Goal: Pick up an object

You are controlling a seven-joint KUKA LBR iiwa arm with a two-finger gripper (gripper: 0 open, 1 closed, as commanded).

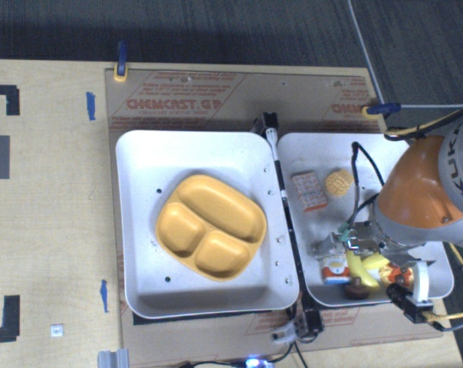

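One banana (367, 267) just beside jaws (346, 241), right bin (316, 156)

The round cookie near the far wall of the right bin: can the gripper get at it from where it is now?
Probably yes. The cookie lies by itself on bare bin floor, with only the pink packet beside it. The gripper sits nearer, over the toy pile.

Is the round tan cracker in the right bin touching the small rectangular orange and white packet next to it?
Apart. In the camera view, a thin strip of white bin floor shows between the round tan cracker and the rectangular orange and white packet, both lying in the right bin.
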